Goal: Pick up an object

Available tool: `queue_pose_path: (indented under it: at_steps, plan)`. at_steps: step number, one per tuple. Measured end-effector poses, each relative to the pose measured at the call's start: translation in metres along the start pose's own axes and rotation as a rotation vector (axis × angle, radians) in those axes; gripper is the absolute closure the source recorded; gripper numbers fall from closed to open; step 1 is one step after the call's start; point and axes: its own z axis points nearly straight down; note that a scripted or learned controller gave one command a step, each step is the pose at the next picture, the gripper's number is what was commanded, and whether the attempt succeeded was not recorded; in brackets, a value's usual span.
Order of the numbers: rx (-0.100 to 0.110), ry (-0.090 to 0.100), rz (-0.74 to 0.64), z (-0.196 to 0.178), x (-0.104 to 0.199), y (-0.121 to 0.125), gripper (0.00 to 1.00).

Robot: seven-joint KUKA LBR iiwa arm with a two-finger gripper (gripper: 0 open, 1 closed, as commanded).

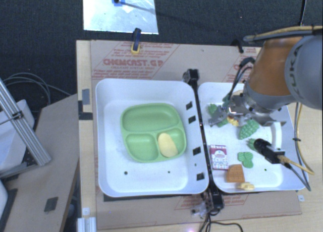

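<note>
Two white bins sit side by side on the surface (151,62). In the right bin (267,175) we see the claw (220,120) low over the left half, near the wall between the bins; we cannot tell whether it is open or closed. A small green piece (212,109) lies just beside the claw on its far side, a small yellow piece (233,122) just beside it toward the arm, and a green leafy toy (248,129) past that. Nearer us lie a red-and-white packet (219,156), a round green piece (246,159) and an orange-brown piece (234,174). The left bin (108,175) holds a green divided tray (149,117) with a yellow lump (168,145) in one compartment
</note>
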Motion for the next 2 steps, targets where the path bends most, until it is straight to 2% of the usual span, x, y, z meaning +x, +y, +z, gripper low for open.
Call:
queue_pose_path:
  at_steps: [1, 2]
  plan:
    - [0.009, 0.005, -0.009, 0.001, 0.050, -0.057, 0.00]
    - [0.005, 0.000, 0.002, -0.004, -0.015, -0.070, 0.00]
